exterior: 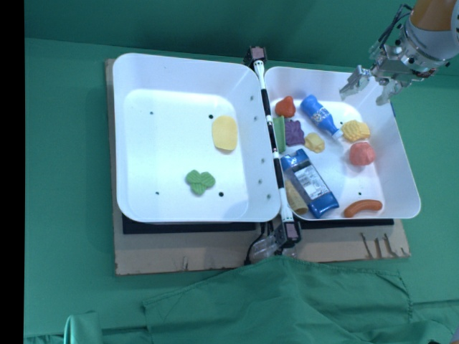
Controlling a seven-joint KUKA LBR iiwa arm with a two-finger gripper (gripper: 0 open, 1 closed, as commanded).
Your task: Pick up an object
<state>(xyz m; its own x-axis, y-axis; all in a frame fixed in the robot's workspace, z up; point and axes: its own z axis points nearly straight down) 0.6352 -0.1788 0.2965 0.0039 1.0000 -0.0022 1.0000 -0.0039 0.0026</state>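
Green cloth covers the bench (64, 156); we note two white bins on cardboard. We find the gripper (373, 86) above the right bin's (405, 185) far rim, jaws apart, nothing between them. Just below the jaws lie a yellow toy (356, 130) and a blue bottle (320, 117), its long axis slanting, cap pointing toward the near right. Left bin (143, 74): yellow piece (224, 132), green leaf (201, 181).

Green cloth-covered bench (64, 192) bearing a flat brown cardboard sheet (179, 262); two shallow white plastic bins (143, 70) rest upon it, side by side.
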